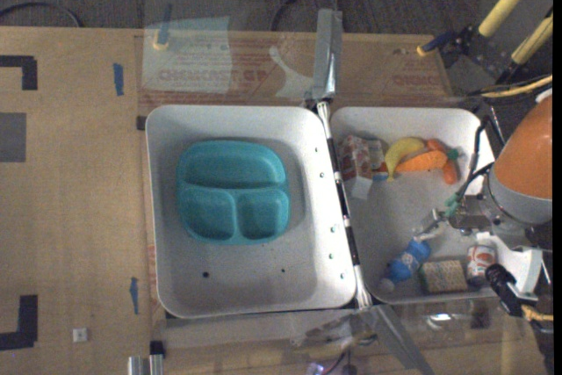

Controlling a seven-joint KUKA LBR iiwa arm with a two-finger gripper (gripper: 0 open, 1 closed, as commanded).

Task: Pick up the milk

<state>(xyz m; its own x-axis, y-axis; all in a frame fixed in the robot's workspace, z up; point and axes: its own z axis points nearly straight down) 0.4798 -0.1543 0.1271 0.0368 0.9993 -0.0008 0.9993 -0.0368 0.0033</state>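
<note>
The milk looks to be the small blue bottle with a white label (406, 263). It lies on its side near the front edge of the right bin (386, 215). My gripper (436, 221) hangs just above and to the right of it, a short gap away. Its fingers are spread and there is nothing between them. The grey wrist and orange band (527, 158) come in from the right.
A teal divided plate (233, 191) sits in the left bin (167, 277). At the back of the right bin lie a snack packet (360, 156), a banana (402, 150) and a carrot (428, 161). A tan box (443, 275) and a red-and-white can (480, 260) lie right of the bottle.
</note>
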